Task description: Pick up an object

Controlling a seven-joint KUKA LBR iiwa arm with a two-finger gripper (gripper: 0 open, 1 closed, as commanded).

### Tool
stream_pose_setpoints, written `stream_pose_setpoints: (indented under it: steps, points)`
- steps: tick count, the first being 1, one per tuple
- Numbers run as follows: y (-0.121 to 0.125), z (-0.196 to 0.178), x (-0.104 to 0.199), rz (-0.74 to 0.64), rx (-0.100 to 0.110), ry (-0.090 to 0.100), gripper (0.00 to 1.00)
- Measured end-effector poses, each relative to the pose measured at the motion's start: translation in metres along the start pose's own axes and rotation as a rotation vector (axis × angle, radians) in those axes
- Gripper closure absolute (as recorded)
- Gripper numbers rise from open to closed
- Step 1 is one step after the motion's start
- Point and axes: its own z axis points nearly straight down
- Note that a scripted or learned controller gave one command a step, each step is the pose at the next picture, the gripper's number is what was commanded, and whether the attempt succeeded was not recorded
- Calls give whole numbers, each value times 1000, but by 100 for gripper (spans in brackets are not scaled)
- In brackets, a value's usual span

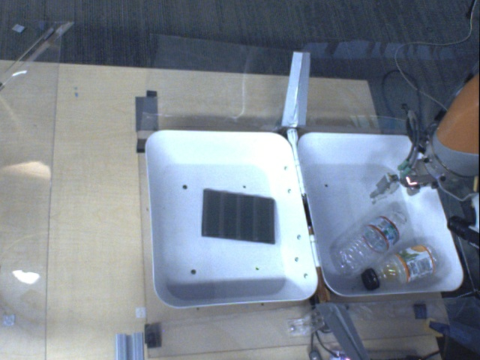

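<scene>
In the right bin [337,163] lie two bottles near the front right corner. The clear plastic bottle [367,242] with a blue label lies on its side. Just in front of it is a bottle with a yellow and green label [405,265] and a black cap [370,279]. My gripper [396,180] hangs over the right bin's back right part, above and behind the bottles, open with nothing between its fingers. A dark ridged rectangular pad [238,216] lies flat in the middle of the left bin [172,163].
The two white bins meet at a central divider [302,201], with a metal post [296,88] behind it. The arm's orange band [461,122] shows at the right edge. Cables and brackets sit along the bench's front right [337,336].
</scene>
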Motion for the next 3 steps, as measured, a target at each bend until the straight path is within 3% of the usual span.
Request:
stream_pose_setpoints:
  steps: [1, 2, 3]
  points:
    - [-50, 50, 0, -112, -12, -5, 0]
    - [-78, 50, 28, -125, -12, -4, 0]
    - [-74, 38, 29, -125, -20, -6, 100]
